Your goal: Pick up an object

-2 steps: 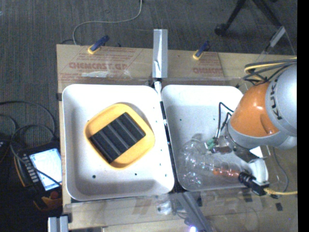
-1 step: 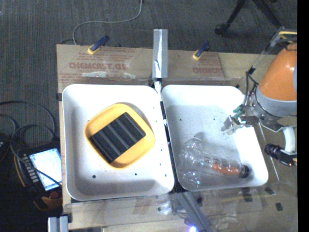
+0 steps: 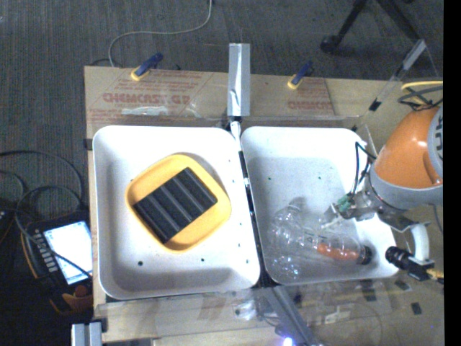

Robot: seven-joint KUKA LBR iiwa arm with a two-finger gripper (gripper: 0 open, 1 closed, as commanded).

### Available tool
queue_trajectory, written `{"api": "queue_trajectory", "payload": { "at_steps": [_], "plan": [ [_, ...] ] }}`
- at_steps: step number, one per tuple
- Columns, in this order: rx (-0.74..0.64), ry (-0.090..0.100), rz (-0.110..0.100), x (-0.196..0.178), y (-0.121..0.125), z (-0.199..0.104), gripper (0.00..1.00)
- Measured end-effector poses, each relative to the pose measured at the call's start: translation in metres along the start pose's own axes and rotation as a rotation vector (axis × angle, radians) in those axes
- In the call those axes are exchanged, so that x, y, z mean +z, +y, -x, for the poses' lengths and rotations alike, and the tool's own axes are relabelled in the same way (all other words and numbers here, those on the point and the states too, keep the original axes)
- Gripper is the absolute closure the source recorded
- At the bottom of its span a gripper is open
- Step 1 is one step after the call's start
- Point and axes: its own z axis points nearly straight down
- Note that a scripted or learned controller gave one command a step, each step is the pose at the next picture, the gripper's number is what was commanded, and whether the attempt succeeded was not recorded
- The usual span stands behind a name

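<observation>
A yellow block with a black ribbed top [image 3: 178,202] lies in the middle of the left bin [image 3: 115,150]. In the right bin [image 3: 302,150] a clear plastic bottle [image 3: 306,238] lies on its side near the front, with an orange patch inside and a black cap [image 3: 365,255] pointing right. My gripper [image 3: 345,208] reaches in from the right under the orange band of the arm [image 3: 407,157]. It sits low in the bin, just above the bottle's right half, close to it or touching it. Nothing can be seen held in it.
A metal post [image 3: 238,78] stands at the back between the bins. Two clamps with blue and yellow handles [image 3: 146,65] hold the cardboard backing. A tablet and cables [image 3: 61,247] lie on the floor to the left. A black fitting [image 3: 403,258] sits at the right bin's front corner.
</observation>
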Motion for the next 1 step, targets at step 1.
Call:
{"api": "queue_trajectory", "payload": {
  "at_steps": [1],
  "plan": [
    [-0.071, -0.007, 0.017, 0.0442, 0.0785, -0.0485, 0.0]
  ]
}}
